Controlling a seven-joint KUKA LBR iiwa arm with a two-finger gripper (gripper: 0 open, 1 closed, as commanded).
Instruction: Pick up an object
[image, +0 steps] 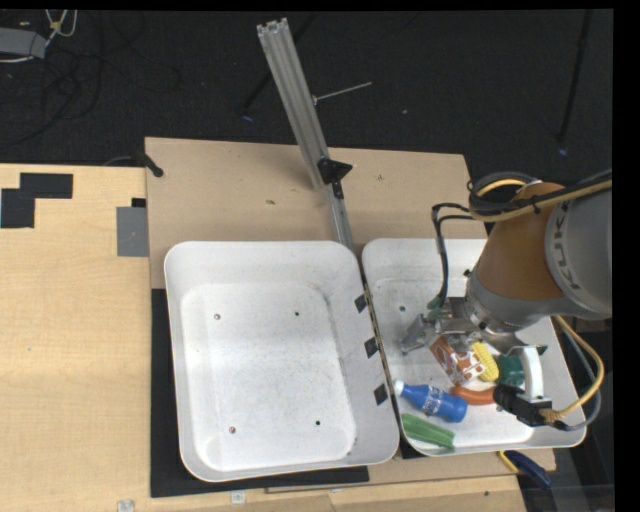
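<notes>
I find the grey arm's two-finger gripper (432, 330) low in the right-hand shallow white bin (400, 262), just beside the heap of small objects it serves: a yellow-and-red plastic piece (478, 363), a blue bottle-shaped toy (432, 400), a green cylindrical piece (428, 432). I cannot tell its state; nothing shows between it. The heap crowds the near corner. The left-hand white bin (190, 300) rests on a tan board (250, 190), black floor beyond
</notes>
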